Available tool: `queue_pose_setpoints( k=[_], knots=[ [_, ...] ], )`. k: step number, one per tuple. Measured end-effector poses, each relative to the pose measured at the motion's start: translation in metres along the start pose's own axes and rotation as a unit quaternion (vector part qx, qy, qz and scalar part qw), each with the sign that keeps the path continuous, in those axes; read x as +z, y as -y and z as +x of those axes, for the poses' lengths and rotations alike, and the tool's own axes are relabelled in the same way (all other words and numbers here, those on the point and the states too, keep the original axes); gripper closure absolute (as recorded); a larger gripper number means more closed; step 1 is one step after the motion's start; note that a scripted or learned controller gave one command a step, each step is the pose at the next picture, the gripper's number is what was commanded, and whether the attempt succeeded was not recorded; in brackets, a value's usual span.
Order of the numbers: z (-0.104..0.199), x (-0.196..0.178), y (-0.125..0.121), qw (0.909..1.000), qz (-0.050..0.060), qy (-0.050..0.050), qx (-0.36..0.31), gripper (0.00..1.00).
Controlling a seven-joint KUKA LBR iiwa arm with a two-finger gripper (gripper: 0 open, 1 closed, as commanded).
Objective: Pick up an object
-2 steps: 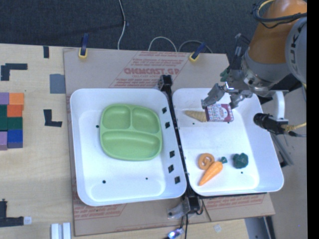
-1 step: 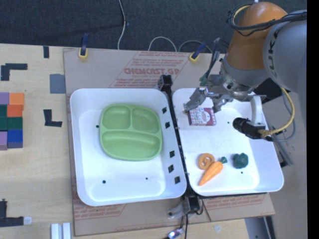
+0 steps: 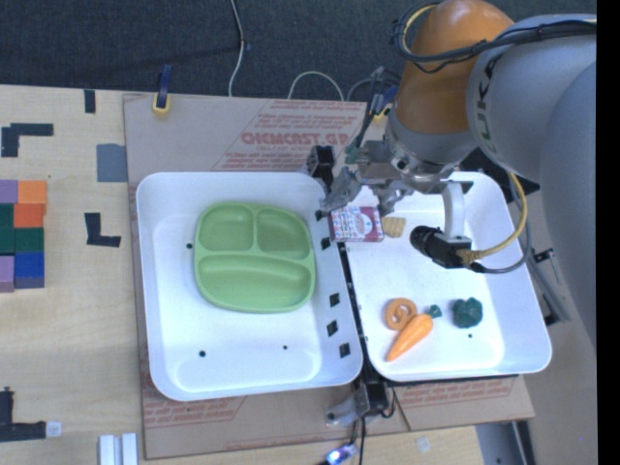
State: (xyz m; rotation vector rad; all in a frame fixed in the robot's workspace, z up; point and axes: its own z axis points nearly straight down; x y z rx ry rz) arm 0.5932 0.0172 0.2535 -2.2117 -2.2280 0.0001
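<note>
While the gripper hangs over the upper left corner of the right bin, I log one small red-and-white carton directly beneath it, against the divider. Whether the fingers are open or closed I cannot tell. I judge the carton light, thin-walled and crushable, best taken across its flat sides; also listed are a carrot and a green tray.
</note>
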Motion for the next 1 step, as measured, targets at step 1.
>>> queue_pose_setpoints(
  k=[1],
  knots=[
    [0.0548, 0.0235, -0.0087, 1.0, 0.001, 0.0, 0.0, 1.0]
  ],
)
